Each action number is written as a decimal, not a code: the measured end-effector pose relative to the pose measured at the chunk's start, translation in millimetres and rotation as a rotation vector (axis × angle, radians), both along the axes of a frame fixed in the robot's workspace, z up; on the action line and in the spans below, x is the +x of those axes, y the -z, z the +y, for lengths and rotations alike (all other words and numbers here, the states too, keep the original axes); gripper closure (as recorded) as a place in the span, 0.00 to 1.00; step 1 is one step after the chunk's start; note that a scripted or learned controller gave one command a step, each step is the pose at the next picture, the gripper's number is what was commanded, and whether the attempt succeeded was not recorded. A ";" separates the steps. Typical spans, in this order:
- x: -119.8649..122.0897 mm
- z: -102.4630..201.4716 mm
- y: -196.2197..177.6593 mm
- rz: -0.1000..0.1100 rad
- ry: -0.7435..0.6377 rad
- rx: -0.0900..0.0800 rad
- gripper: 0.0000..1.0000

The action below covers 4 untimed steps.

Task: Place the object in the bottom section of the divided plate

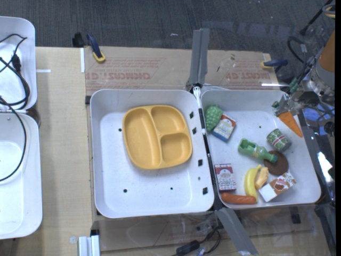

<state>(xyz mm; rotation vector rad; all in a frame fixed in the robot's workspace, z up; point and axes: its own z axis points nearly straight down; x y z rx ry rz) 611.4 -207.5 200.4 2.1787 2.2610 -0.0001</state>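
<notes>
At the right bin's far right edge, the end effector (287,104) hangs above an orange carrot-shaped toy (291,122) that touches its tip; whether it is gripped I cannot tell. The smooth yellow three-section plastic plate (157,136) lies in the left white bin (106,191), well apart, across the divider from a green plastic bottle (254,150) and yellow banana (250,181).
</notes>
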 end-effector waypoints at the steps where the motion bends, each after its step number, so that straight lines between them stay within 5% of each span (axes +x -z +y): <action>1: 20.1 59.8 63.2 0.002 -0.107 0.001 1.00; 2: 22.3 188.6 -33.6 0.002 -0.296 0.000 1.00; 3: 46.0 243.5 -19.4 0.001 -0.561 -0.001 1.00; 4: 46.1 243.2 -19.6 0.001 -0.561 -0.001 0.00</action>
